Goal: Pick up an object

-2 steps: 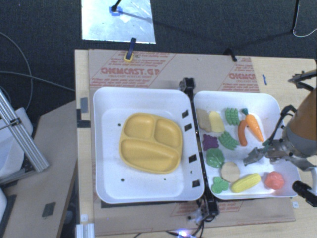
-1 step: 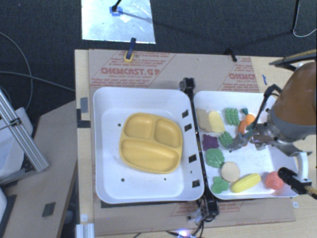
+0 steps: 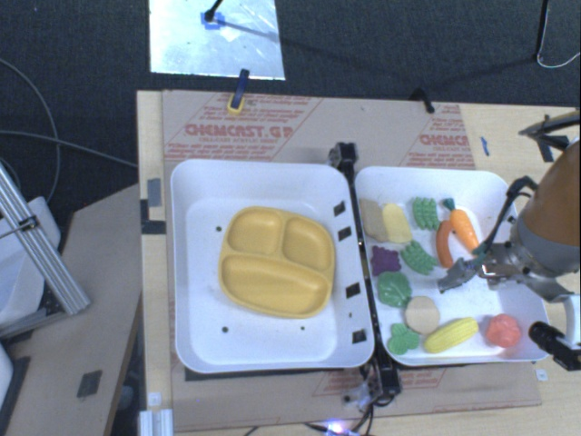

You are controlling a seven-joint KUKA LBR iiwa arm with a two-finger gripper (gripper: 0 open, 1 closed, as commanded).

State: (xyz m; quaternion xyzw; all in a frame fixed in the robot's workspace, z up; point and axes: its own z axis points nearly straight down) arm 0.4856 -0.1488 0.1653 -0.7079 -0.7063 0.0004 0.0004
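Note:
The right bin holds several toy foods. Among them are a carrot, an orange curved piece, purple grapes and a yellow corn cob. There are also a red tomato, a beige round piece and some green pieces. My gripper hangs over the middle right of this bin, just below the orange curved piece and the carrot. Nothing is visibly held.
In the left bin lies a yellow divided plate. A beige piece, a pale yellow piece and a green piece sit along the right bin's far side. The arm covers the bin's right edge.

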